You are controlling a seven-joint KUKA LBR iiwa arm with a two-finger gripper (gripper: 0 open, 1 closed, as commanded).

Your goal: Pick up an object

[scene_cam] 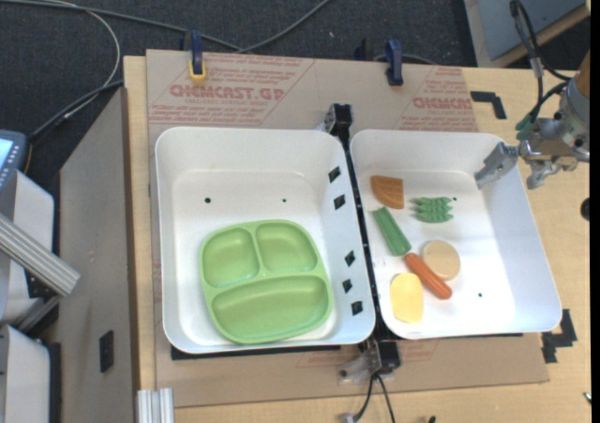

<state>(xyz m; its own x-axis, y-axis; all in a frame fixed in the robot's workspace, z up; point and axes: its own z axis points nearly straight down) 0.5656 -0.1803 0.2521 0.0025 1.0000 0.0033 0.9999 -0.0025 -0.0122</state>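
At the far right rim of the right bin [525,224], the tool [525,160] hangs just above the wall, with nothing visibly between its fingers; whether those fingers are spread or closed cannot be told from this slant. Every candidate for the pick lies to the tool's left and lower in the view, down on the bin floor.

Nearest to the tool is a green frilly piece [432,209], which looks like a toy leaf or bean cluster: light, probably soft plastic, and low-lying, so hard to pinch. Farther out from the tool, a brown wedge [388,191] sits close to the divider between the bins. Beside it a green cucumber-like stick [392,231] lies slanted; it seems stiff and smooth, and a grip across its narrow middle would suit it best. Below that, an orange carrot-like stick [428,276] touches a round tan disc [442,259], and a yellow block [407,298] rests just beside the carrot's lower end. The disc and carrot crowd each other, so a closing grip there risks nudging both.

All look like light toy foods, slippery rather than fragile. Farthest from the tool, the left bin [178,224] holds a green divided tray [267,279], too broad to grasp.
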